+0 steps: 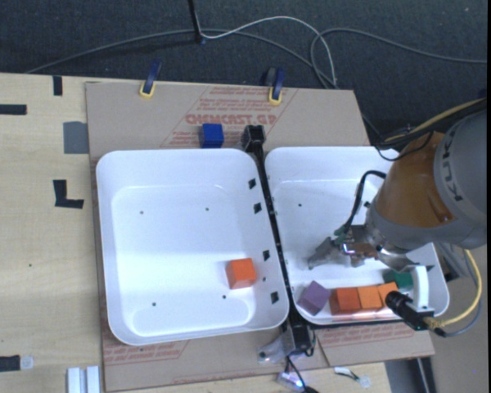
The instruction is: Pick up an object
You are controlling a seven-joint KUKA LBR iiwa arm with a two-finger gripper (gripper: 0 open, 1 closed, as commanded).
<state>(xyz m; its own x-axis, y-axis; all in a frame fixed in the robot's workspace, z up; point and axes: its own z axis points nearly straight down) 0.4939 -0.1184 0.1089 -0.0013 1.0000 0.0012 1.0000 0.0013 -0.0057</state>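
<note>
Now the gripper (321,255) hangs open and empty, a purple block (313,297) just below its jaws.

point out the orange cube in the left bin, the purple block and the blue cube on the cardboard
orange cube (241,273), camera view, on its top face
purple block (313,297), camera view, on its top face
blue cube (212,134), camera view, on its front face

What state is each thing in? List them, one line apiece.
gripper: low in the right bin, nothing seen between its fingers.
orange cube: resting alone in the left bin.
purple block: at the right bin's near wall.
orange blocks: side by side, next to the purple block.
blue cube: on the cardboard, outside the bins.
</note>
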